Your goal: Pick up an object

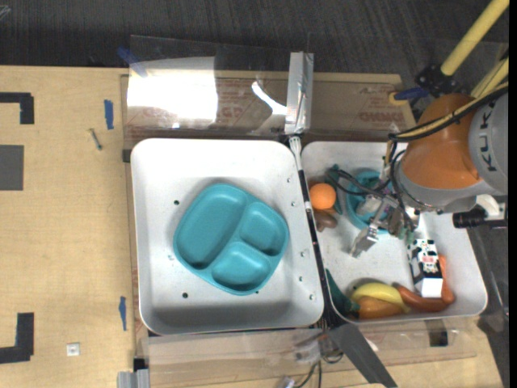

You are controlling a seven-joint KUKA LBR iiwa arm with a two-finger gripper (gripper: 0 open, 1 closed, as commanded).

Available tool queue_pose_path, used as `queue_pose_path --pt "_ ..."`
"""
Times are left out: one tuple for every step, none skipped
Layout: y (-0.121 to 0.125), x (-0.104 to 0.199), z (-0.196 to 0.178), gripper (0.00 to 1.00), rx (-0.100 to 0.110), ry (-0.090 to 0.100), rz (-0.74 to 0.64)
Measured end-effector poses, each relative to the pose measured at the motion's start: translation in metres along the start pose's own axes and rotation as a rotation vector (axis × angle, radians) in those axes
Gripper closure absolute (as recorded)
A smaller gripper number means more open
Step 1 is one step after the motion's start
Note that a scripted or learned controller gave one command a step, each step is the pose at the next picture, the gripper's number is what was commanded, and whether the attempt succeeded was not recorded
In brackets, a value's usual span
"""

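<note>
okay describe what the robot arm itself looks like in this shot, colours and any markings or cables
The arm is grey with a broad orange band above the wrist and dark lettering on its casing. Black cables loop along it. The gripper is small and metallic grey.

arm (pixel 485 148): grey w/ orange band | black cables | metal claw (pixel 365 241)

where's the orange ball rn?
The orange ball sits in the right bin, at its left wall near the top, left of the gripper.
</note>
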State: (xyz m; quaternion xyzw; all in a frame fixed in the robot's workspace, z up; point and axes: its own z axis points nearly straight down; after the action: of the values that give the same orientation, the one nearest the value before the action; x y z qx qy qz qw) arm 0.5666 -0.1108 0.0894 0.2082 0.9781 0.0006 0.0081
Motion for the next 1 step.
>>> queue_pose_path --pt "0.0008 0.0087 -0.0006 0.0 -0.001 -0.004 0.072"
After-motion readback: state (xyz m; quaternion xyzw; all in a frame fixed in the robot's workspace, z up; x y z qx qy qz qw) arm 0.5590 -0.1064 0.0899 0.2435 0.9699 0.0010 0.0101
